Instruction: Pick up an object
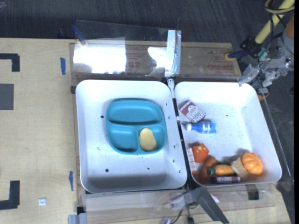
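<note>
The right bin (233,97) holds a red and white packet (191,110), a small blue and white bottle (202,127), a red-orange carton (199,152), a carrot-like piece (223,170), a tan chunk (239,167), an orange round fruit (252,162) and a dark stick (226,179) along its front wall. In the left bin (88,125) a blue divided tray (126,120) carries a yellow oval object (147,139) in its lower right compartment. My gripper (259,76) hangs over the right bin's far right corner, above the rim, apart from every object.
A clear plastic panel (126,50) and a metal post (173,50) stand behind the bins. Yellow cable loops (275,8) hang by the arm at the top right. Wooden bench top (32,125) stretches to the left. A grey bracket (205,204) sits below the bins.
</note>
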Robot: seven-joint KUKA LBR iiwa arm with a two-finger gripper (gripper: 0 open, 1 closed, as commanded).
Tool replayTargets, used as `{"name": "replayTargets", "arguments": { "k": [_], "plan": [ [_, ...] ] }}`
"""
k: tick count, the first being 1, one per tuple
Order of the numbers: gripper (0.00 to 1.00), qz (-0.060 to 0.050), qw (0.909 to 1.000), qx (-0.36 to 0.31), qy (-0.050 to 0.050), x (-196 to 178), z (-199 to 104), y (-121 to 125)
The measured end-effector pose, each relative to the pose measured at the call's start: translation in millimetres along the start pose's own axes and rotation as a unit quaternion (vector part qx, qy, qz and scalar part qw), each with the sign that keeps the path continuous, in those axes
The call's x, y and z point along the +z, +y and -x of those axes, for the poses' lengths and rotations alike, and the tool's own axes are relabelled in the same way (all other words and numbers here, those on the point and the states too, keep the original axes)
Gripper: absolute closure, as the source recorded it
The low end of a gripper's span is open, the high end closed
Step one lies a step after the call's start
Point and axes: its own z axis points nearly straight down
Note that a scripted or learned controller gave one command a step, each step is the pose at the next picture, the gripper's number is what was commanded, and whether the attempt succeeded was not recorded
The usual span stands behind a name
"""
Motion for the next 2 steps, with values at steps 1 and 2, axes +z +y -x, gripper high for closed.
{"name": "replayTargets", "arguments": {
  "k": [1,2],
  "plan": [
    [0.00,-0.004,0.9998,-0.018,0.002,87.8,-64.7,11.3],
    [0.00,0.009,0.9948,-0.101,-0.003,148.3,-95.3,-11.9]
  ]
}}
